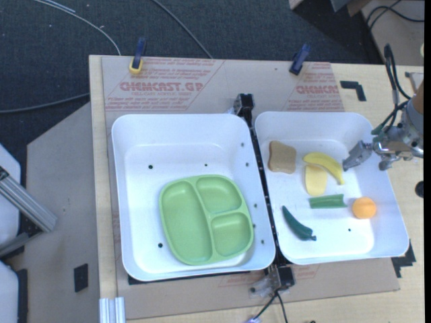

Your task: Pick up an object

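The right bin [337,123] holds several toy foods. A tan bread slice [282,157] lies at its left. A yellow banana [324,165] lies partly over a pale yellow piece [314,180] in the middle. Below them lie a light green stick [326,202], a dark green pepper [297,223] and an orange ball [364,208]. My gripper [369,160] hangs over the bin's upper right part, right of the banana and above the orange. Its two fingers stand apart with nothing between them.
The left bin [135,140] holds a light green divided plate [205,217]. A black clamp [244,103] sits between the bins at the back. Cardboard [202,79] lies under both bins, held by a yellow clip [137,60] and a blue clip [300,59].
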Action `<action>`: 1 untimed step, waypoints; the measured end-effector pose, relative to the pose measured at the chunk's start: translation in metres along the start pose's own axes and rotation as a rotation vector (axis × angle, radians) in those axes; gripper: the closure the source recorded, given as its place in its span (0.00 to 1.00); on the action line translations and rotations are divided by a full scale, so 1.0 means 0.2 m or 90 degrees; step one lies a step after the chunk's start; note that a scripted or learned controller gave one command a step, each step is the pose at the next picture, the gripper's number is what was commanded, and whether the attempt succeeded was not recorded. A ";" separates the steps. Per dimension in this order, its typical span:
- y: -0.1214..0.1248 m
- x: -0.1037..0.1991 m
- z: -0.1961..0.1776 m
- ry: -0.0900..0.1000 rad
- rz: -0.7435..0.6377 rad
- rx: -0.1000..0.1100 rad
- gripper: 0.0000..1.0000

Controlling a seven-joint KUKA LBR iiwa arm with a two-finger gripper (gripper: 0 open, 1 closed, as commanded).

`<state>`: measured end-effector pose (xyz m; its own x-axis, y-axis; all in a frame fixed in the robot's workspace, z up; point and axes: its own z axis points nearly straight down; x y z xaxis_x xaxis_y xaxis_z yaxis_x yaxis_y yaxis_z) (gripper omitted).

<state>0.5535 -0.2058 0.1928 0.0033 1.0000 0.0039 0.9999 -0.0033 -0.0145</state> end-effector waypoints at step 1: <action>0.02 0.00 -0.03 -0.002 -0.002 -0.008 0.00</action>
<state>0.5568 -0.2055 0.1997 0.0001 1.0000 0.0005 1.0000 -0.0001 -0.0015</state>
